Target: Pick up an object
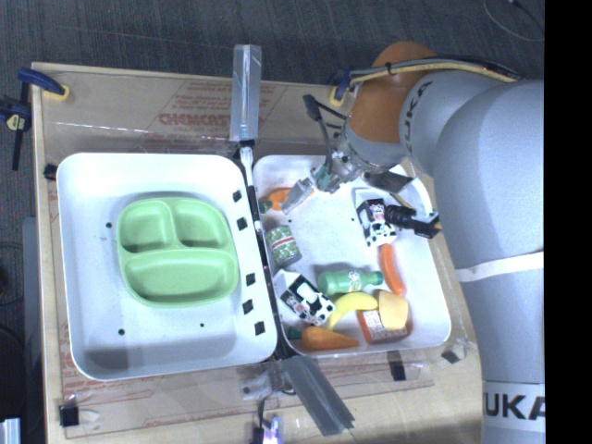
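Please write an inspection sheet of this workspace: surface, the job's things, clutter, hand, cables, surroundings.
Surface: wooden bench bearing two white bins side by side, left bin and right bin.
Job's things: in the right bin, a green bottle, a banana, a carrot, a small can, a black-and-white cow toy and another, an orange-red stick, a yellow-orange block.
Clutter: green divided plate in the left bin.
Hand: hand low over the right bin's far left corner; fingers' state cannot be told.
Cables: cable along the wrist; thin wire on the floor.
Surroundings: dark carpet; blue clamps at the bench's left corner.
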You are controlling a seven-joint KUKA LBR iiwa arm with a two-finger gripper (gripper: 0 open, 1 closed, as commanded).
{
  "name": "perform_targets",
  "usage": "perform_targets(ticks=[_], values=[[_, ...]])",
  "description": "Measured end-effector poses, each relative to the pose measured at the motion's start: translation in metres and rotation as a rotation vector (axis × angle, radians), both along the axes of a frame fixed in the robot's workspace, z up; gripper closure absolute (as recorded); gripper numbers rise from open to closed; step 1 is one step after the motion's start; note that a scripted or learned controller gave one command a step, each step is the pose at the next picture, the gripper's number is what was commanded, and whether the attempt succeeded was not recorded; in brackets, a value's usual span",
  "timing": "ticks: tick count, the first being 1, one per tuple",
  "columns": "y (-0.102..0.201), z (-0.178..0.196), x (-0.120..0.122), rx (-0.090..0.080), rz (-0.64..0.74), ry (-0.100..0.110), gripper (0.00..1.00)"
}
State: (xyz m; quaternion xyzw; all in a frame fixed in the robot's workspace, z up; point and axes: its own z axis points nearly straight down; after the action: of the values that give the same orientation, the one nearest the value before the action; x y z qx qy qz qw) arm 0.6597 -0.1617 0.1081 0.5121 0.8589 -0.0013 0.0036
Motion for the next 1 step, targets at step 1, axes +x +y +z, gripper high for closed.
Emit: perform_targets(ticks=[1], values=[[-0.0021,-0.0144,-0.0018,0.005,0.013,0.006,0.0]])
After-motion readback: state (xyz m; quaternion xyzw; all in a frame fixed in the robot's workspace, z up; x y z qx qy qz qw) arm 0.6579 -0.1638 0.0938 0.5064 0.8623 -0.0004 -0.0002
